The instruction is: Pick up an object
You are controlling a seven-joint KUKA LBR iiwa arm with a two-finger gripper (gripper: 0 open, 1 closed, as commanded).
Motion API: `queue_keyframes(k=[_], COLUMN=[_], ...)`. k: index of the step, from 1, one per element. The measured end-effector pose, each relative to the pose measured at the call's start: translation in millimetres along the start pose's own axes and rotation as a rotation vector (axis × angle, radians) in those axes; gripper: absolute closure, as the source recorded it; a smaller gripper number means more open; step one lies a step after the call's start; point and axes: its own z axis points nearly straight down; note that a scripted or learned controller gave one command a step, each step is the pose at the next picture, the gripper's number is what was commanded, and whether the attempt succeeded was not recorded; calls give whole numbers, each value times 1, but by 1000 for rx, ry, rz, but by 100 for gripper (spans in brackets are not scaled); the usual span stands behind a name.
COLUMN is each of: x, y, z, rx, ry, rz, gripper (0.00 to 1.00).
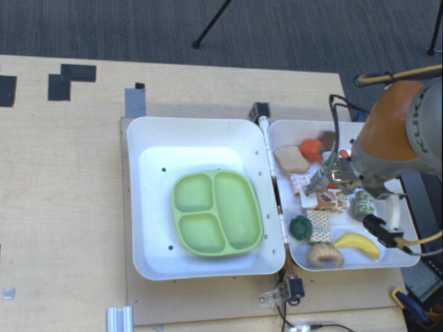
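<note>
Nearest the camera, along the front wall of the right bin [387, 263], a bread roll [325, 254] and a yellow banana [358, 244] are lying side by side, with a dark green broccoli floret [300, 227] just behind the roll; they are probably sitting loose there as a jumble of toy foods offered for picking. Behind the banana, the gripper [332, 180] is hanging low over the middle of the right bin, reaching in from the arm [398, 126] with its orange band, and seems to be working on a red-and-white packet [331, 199] lying just in front of it. Whether the fingers are spread or pinched I cannot tell, and nothing is visibly sitting between them. Farther back from the banana, a slice of bread [291, 159] and a red tomato [312, 148] are resting near the rear wall. Well apart from the banana, the left bin [149, 185] is carrying a green divided plate [217, 213] on the worktop [62, 206].
</note>
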Motion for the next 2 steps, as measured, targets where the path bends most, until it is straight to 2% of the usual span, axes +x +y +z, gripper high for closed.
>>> queue_keyframes(k=[1, 2], x=[3, 8], y=[-19, -15], z=[8, -6], rx=[-11, -20], ry=[-6, 2], rz=[1, -4], gripper=[0, 100])
